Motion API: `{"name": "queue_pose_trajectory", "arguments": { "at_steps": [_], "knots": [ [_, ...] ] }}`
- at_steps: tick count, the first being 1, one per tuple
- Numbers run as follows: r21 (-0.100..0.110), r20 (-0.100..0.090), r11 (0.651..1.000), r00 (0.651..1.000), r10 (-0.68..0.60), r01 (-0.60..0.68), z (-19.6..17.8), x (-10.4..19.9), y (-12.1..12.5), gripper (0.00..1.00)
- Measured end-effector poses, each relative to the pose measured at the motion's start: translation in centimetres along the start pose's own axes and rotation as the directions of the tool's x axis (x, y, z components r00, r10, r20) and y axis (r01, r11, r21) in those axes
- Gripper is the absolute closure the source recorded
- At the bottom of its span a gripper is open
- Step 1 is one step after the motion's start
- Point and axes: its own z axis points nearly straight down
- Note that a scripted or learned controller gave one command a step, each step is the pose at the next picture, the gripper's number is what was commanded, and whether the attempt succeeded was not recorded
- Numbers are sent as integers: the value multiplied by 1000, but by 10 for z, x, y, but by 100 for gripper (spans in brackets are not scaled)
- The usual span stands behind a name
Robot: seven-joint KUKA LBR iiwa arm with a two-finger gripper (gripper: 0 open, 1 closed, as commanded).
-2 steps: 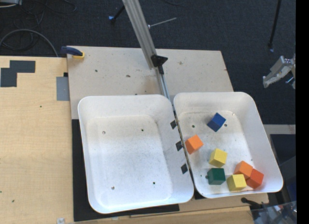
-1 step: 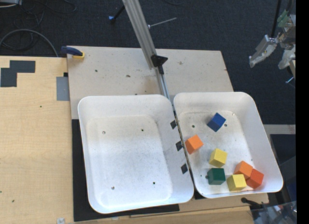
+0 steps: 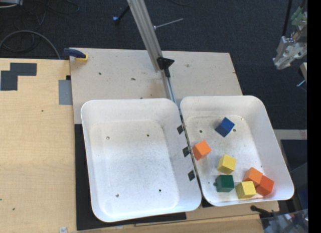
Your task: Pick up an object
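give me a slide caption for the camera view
Small coloured cubes, including a blue cube and a green cube, in the right shallow white bin, beside the left shallow white bin.

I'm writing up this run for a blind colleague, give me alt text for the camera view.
Two shallow white bins sit side by side on a bench; the right bin holds seven small blocks: blue, orange, yellow, green, another yellow, and two orange-red ones touching. The claw hangs beyond the bench, upper right.
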Motion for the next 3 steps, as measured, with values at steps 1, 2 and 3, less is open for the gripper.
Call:
{"name": "queue_pose_trajectory", "arguments": {
  "at_steps": [1, 2, 3],
  "knots": [
    [7, -3, 1000, 1000, 11, -11, 171, 37, 34, 100],
    [6, -5, 1000, 1000, 7, -7, 238, 119, 54, 100],
    [0, -1, 1000, 1000, 14, -14, 233, 114, 55, 0]
  ]
}}
